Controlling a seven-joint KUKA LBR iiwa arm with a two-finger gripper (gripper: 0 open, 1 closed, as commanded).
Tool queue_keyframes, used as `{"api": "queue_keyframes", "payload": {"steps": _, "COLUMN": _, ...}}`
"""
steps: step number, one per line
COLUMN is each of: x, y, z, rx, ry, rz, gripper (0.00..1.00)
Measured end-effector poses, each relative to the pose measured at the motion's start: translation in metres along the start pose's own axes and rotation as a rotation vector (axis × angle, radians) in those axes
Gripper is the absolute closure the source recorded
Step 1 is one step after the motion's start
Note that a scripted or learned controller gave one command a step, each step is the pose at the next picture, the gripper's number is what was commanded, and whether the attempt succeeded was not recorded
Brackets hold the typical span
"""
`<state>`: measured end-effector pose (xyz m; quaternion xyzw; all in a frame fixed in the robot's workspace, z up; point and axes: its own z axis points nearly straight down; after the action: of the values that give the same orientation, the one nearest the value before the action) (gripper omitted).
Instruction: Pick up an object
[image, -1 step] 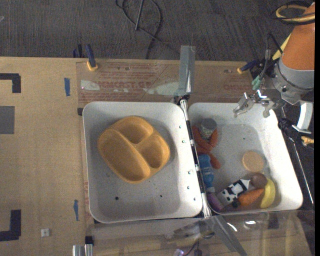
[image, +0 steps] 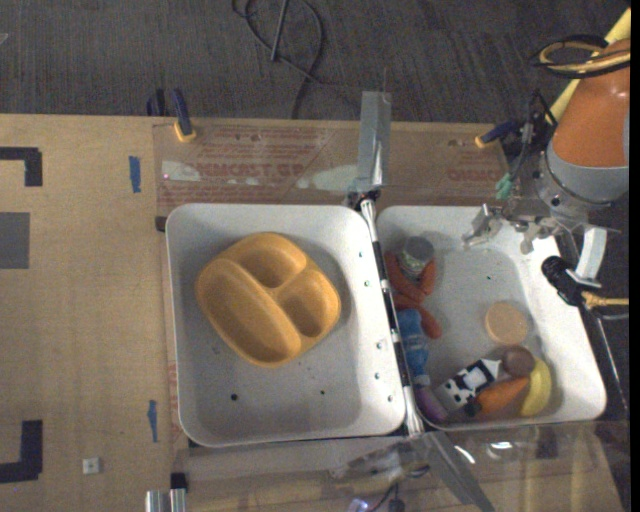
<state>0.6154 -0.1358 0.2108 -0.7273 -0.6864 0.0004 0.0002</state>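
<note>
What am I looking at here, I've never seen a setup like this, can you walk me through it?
This is one picture from a camera fixed above a workbench, looking down at a slant. At the right is a robot arm, grey with an orange band; its two-finger gripper hangs over the far edge of the right shallow white bin. Nothing can be seen between its fingers, so it holds nothing for now.

The left shallow white bin holds a yellow plastic plate with three compartments. The right bin holds small toys: an orange-and-blue soft figure along its left wall, a round tan disc, and in the near corner a black-and-white toy cow, an orange carrot and a yellow banana.

The robot's job is to pick up one of these.
</note>
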Motion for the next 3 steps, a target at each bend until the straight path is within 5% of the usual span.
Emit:
{"api": "queue_keyframes", "payload": {"steps": 1, "x": -0.018, "y": -0.073, "z": 0.124, "rx": -0.005, "ry": 0.0, "rz": 0.174, "gripper": 0.0}}
{"api": "queue_keyframes", "payload": {"steps": 2, "x": -0.061, "y": 0.026, "z": 0.072, "rx": -0.003, "ry": -0.001, "rz": 0.302, "gripper": 0.0}}
{"api": "queue_keyframes", "payload": {"steps": 3, "x": -0.059, "y": 0.027, "z": 0.062, "rx": -0.005, "ry": -0.003, "rz": 0.296, "gripper": 1.0}}
